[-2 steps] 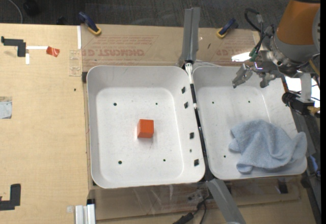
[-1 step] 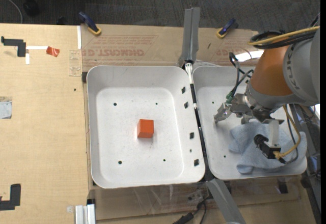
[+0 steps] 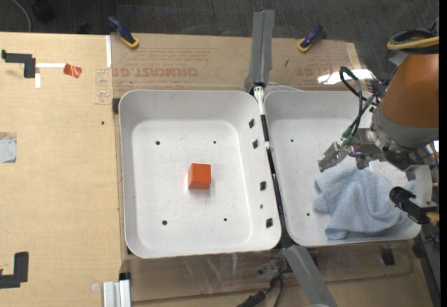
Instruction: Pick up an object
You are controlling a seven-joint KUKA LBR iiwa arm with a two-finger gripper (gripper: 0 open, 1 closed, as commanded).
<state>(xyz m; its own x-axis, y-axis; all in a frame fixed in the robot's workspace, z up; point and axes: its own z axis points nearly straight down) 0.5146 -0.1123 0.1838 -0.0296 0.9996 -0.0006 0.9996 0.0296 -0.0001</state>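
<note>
Hanging claw point(image 3: 349, 159), cloth point(image 3: 360, 204) just beneath

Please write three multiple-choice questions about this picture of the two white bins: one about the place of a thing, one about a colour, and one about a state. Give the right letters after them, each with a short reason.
1. Where does the orange block lie?
A. In the left bin
B. In the right bin
C. On the cardboard behind the bins

2. What colour is the cloth?
A. Red
B. Light blue
C. Green

3. How does the cloth lie?
A. Folded into a neat square
B. Hanging over the divider between the bins
C. Crumpled in a heap on the bin floor

Answers:
1. A: the block sits alone near the middle of the left bin.
2. B: the fabric is pale blue against the white of the right bin.
3. C: it is bunched with folds in the right bin's near right part, just under the arm's gripper.
</note>
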